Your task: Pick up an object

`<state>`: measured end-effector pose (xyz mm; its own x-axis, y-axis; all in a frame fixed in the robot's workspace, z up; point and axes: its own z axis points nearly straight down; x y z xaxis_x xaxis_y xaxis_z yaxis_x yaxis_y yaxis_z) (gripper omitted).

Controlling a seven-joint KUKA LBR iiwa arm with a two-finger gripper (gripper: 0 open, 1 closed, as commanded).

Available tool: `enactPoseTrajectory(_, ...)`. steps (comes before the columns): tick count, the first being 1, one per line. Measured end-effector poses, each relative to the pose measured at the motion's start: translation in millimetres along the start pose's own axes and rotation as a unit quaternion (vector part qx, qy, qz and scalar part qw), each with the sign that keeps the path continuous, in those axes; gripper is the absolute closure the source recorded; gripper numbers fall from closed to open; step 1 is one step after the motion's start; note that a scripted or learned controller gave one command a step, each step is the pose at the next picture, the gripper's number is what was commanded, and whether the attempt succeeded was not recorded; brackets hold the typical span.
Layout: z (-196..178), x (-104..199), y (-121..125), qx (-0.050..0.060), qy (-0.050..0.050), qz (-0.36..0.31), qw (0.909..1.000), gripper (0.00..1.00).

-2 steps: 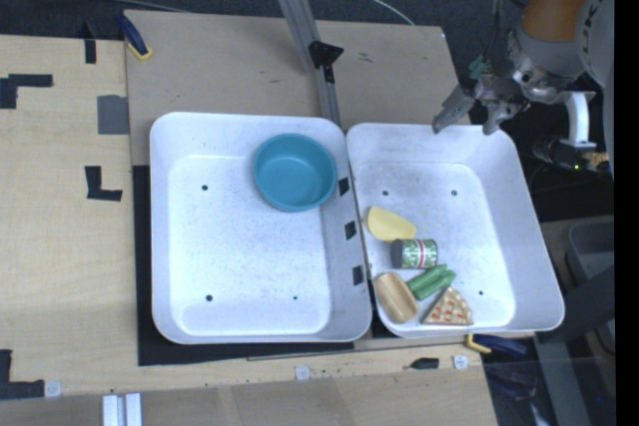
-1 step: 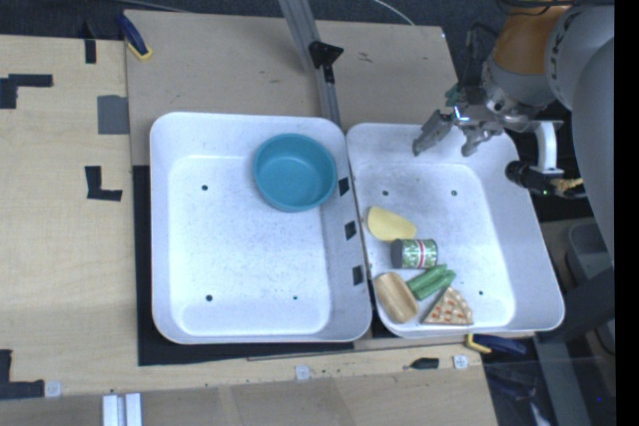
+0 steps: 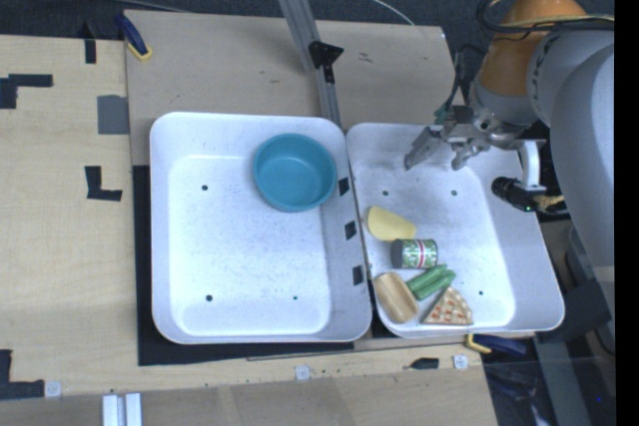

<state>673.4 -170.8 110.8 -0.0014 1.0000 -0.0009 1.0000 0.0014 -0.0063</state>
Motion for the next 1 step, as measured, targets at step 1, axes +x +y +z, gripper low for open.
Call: enactPoseTrajectory(1, -14.3, 0.6, 1.5, -0.003, -0.001, -0.001, 1.0000, 1.00)
